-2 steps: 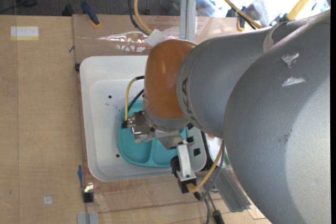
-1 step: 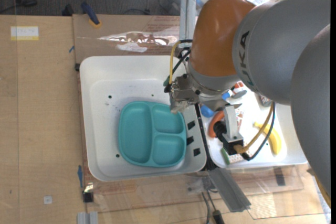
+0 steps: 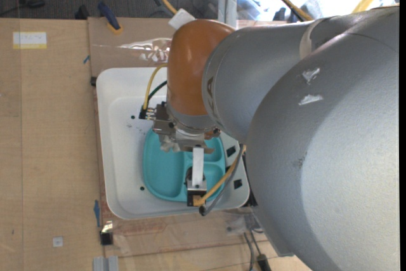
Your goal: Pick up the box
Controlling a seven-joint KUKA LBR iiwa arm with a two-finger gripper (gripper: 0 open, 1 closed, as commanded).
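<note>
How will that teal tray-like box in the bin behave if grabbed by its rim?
The teal box looks like thin moulded plastic, so probably light and slightly flexible. Its glossy, rounded rim may slip. Shallow and flat-bottomed in the white bin, it should slide rather than tip.

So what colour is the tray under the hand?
Teal, a shallow plastic tray in the white bin; camera view.

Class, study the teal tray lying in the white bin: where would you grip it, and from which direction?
Grip the teal tray by its exposed rounded rim on the image-left side, coming down from above: it lies flat in the white bin, so probably only the thin raised edge offers purchase.
</note>
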